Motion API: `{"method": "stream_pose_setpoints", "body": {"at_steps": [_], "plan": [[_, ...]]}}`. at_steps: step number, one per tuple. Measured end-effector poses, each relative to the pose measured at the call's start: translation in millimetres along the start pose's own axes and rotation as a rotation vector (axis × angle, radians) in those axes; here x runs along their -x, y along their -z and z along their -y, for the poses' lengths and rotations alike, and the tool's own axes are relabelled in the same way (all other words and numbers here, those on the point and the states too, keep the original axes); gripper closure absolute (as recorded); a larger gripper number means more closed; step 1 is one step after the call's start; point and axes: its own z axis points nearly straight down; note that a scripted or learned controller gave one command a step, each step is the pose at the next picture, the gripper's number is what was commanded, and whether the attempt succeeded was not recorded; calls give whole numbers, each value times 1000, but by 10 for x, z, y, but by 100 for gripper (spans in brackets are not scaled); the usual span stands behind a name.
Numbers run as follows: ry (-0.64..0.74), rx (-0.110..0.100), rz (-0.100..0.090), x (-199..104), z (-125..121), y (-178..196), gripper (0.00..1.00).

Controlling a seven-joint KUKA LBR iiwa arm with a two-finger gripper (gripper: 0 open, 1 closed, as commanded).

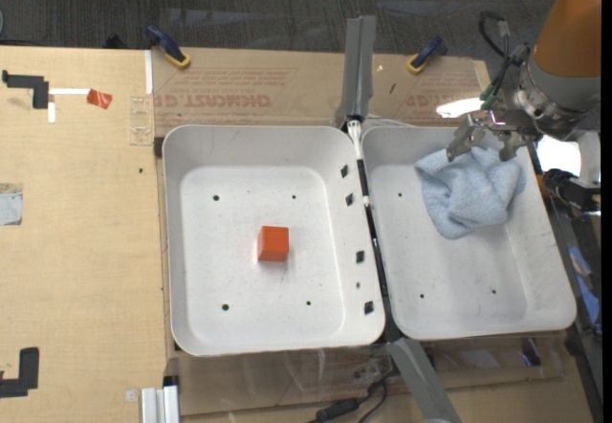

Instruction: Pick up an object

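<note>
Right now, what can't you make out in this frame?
- Hand, camera view: small and blurred over the blue cloth; any grip on the cloth cannot be told.
- Arm, above the orange band: cut off by the top edge.
- Right bin floor beneath the cloth: hidden by the cloth.

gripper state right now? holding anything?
Gripper: over the top edge of the light blue cloth in the right bin; open or closed cannot be told, and no hold on the cloth is visible.
</note>
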Motion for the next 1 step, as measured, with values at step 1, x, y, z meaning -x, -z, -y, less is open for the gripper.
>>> {"method": "stream_pose_setpoints", "body": {"at_steps": [1], "plan": [[222, 1, 0, -100, 585, -1472, 0]]}}
